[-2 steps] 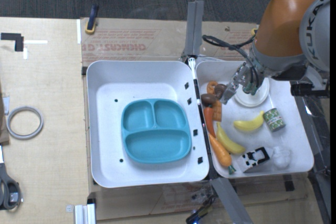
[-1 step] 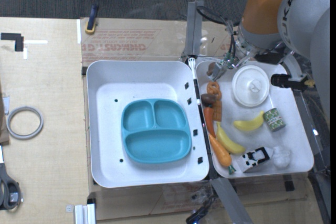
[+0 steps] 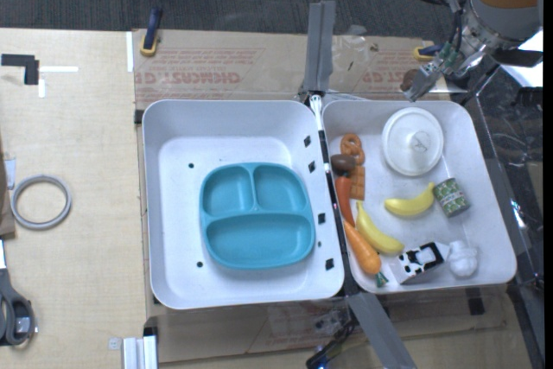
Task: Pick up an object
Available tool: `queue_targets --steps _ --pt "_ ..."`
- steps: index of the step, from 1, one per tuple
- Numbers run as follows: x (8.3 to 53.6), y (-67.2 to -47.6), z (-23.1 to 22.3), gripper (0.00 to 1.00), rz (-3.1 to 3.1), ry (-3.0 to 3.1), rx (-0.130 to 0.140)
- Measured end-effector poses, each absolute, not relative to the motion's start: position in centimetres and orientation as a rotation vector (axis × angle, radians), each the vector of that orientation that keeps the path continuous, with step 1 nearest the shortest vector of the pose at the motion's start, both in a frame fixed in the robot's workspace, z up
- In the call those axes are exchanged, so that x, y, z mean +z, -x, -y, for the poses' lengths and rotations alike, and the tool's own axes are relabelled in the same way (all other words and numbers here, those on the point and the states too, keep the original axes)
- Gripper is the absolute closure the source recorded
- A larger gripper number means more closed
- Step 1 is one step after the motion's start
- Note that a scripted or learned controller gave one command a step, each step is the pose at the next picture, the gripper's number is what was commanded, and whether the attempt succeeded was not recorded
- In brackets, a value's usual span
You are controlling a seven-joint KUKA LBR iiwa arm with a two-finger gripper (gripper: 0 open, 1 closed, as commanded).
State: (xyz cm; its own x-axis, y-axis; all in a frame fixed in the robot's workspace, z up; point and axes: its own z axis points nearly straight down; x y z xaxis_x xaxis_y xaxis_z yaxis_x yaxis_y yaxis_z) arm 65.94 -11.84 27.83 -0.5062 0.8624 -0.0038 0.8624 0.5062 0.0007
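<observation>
The right bin (image 3: 484,186) holds a white round bowl (image 3: 413,141), two yellow bananas (image 3: 409,203) (image 3: 378,231), an orange carrot (image 3: 363,249), a green can (image 3: 451,196), a black-and-white toy (image 3: 422,262), a small white object (image 3: 462,257), an orange pretzel shape (image 3: 352,145) and a brown piece (image 3: 343,162). My gripper (image 3: 421,80) hangs at the top right, over the back rim of the right bin, just beyond the white bowl. Nothing shows in its grasp.
The left bin (image 3: 168,186) carries a blue divided plate (image 3: 257,214). On the bench to the left lie a grey tape ring (image 3: 39,201) and scissors (image 3: 13,320). A blue-and-yellow clamp (image 3: 153,32) sits on the cardboard behind the bins.
</observation>
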Motion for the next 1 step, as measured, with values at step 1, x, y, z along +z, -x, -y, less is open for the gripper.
queue_targets --steps 1 --pt "22.48 -65.91 7.01 1.00 -2.737 -1.542 -0.003"
